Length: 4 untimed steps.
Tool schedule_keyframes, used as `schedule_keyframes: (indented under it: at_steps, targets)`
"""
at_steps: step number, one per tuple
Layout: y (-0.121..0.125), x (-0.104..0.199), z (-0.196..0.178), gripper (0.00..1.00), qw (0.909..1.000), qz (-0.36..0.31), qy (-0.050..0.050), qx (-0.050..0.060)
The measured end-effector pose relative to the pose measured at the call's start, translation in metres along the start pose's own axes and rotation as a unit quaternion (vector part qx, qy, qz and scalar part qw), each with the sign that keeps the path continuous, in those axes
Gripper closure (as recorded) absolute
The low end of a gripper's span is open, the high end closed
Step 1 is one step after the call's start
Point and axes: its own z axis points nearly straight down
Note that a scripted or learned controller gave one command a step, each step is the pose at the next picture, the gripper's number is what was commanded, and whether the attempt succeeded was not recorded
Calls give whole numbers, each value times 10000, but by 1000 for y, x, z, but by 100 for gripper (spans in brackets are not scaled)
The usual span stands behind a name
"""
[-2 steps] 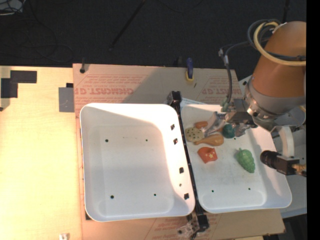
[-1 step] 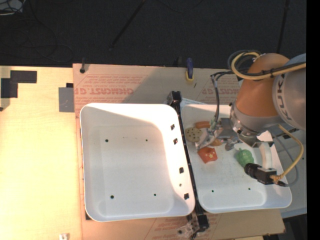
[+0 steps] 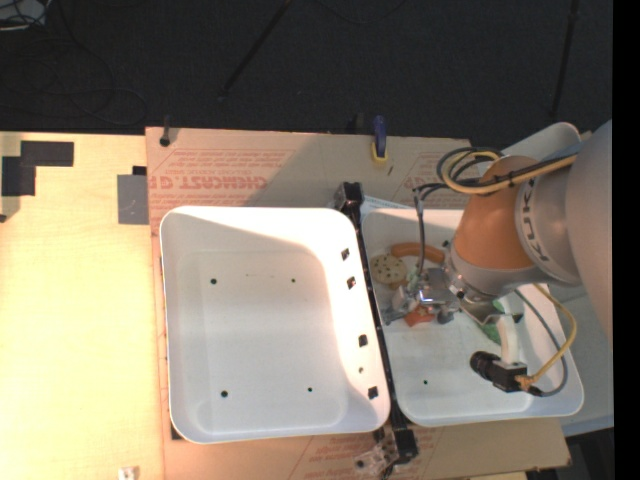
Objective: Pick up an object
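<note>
One gripper sits amid small objects in the right bin, state indiscernible.

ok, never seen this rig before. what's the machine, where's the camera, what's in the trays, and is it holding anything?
There is one picture, from a camera fixed above the bench and looking down at a slant. The grey machine with the orange band is a robot arm reaching in from the right. At its end is a gripper, a two-finger claw for picking things up.

Two shallow white bins sit side by side on a cardboard sheet: the left bin and the right bin. The gripper is low inside the right bin, among small items: a speckled tan round piece, an orange curved piece and a red-orange piece right beside the gripper.

From this angle I cannot tell whether it holds anything.
</note>
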Motion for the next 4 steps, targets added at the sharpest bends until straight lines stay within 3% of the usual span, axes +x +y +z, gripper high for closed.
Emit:
schedule_keyframes:
  at_steps: [1,2,3,4]
  targets:
    - [2,-1,-16,100,10000,19,3,-33]
    - [-5,73,-99,100,9999,-46,18,-88]
    - [30,122,-166,100,9999,-43,9,-100]
    - [-6,36,-218,100,10000,28,-18,-79]
